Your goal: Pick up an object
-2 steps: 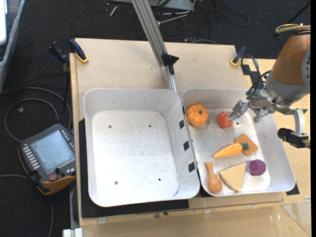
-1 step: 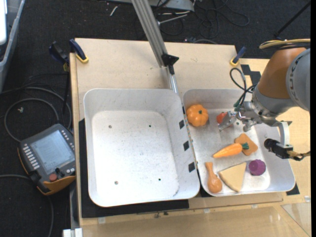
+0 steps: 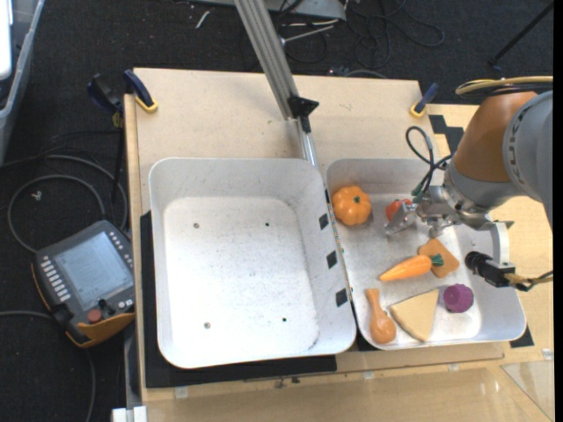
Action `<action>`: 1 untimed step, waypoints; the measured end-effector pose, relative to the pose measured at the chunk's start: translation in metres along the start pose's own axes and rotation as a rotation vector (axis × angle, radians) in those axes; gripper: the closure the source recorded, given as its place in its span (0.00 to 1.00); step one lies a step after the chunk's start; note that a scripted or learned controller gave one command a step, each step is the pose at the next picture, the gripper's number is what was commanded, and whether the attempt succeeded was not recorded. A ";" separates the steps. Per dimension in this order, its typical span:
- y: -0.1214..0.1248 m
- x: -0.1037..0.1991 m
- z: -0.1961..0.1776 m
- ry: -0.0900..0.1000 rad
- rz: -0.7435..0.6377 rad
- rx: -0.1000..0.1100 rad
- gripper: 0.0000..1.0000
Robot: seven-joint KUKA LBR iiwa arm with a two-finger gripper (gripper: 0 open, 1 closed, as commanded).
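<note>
In the right bin (image 3: 513, 331) lie several toy foods: an orange pumpkin (image 3: 352, 206), a small red piece (image 3: 398, 207), a carrot (image 3: 407, 269) resting against an orange slab (image 3: 442, 258), a purple piece (image 3: 457, 298), a tan wedge (image 3: 418, 315) and an orange gourd shape (image 3: 380, 320). My gripper (image 3: 406, 220) is low in the bin's back half, right beside the red piece and touching or nearly touching it. I cannot make out whether the red piece is held. The grey arm with its orange band (image 3: 493, 143) comes in from the right above it.
The left bin (image 3: 157, 236) sits beside the right one, their rims meeting at the middle. A slanted metal pole (image 3: 268, 47) ends at the bins' back edge. Clamps (image 3: 141, 90) hold the bench corners. A teach pendant (image 3: 84, 275) lies left of the bench.
</note>
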State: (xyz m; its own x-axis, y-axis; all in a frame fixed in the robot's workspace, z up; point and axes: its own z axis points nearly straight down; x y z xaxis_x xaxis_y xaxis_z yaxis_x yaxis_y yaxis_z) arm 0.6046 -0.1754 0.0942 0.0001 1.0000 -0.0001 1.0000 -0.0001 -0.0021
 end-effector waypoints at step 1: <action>0.001 0.000 -0.012 -0.001 0.000 -0.004 1.00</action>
State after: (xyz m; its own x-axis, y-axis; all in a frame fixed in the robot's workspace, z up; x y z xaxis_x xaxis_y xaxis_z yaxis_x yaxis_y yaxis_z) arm 0.6056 -0.1757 0.1058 0.0004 1.0000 -0.0009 1.0000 -0.0004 0.0017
